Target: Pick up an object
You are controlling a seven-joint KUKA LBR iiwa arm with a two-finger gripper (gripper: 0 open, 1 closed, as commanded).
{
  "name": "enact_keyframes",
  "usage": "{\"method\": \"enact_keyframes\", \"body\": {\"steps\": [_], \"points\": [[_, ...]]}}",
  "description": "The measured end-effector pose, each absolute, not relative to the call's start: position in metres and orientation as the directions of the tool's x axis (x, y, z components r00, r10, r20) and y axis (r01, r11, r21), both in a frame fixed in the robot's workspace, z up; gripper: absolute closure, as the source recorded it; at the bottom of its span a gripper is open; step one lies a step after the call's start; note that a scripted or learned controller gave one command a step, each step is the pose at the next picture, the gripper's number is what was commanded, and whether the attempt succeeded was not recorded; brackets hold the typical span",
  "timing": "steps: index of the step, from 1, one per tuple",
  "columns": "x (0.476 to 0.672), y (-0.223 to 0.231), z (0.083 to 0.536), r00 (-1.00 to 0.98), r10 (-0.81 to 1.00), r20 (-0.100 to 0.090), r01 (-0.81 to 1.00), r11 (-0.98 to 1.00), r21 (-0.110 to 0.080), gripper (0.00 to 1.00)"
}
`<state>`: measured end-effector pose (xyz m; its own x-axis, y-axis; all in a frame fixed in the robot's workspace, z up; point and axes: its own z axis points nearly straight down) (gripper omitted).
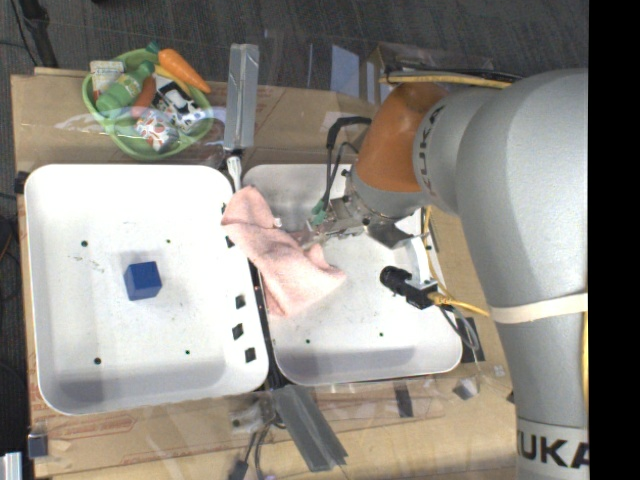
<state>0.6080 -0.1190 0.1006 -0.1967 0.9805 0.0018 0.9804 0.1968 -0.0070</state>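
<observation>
The grey arm (530, 218) sits nearest the lens, a broad, smooth, rounded shell filling the view from 1 o'clock down to 5 o'clock. Its glossy orange band (390, 148) comes just before the wrist. It leans over the right bin (370, 343) and hides that bin's 3 o'clock wall.

The gripper (325, 225) is low in the right bin, at the 2 o'clock edge of the pink cloth (285, 258) and touching or almost touching it. Whether it is set wide, narrow or pinching the fabric cannot be told from here.

The pink cloth is soft and crumpled, a loose, roughly triangular heap with folds and a raised ridge near the gripper. Its 10 o'clock corner drapes over the wall shared by the two bins, and the rest lies on the right bin's floor, toward its 9 o'clock side.

In the left bin (130, 353), well apart from the cloth at its 9 o'clock, a small, matte, sharp-edged blue cube (143, 279) rests flat on the smooth white floor.

Both bins are shallow with rounded corners. On the brown bench (45, 103), at the view's 11 o'clock, a green bowl (140, 150) holds a jumble of small toys, an orange carrot (182, 68) among them. A grey metal bar (243, 93) stands at 12 o'clock above the gap between the bins.
</observation>
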Motion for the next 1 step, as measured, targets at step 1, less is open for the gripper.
{"method": "enact_keyframes", "body": {"steps": [1], "points": [[0.6216, -0.0874, 0.1932, -0.512, 0.859, -0.001, 0.859, 0.512, 0.001, 1.0]]}}
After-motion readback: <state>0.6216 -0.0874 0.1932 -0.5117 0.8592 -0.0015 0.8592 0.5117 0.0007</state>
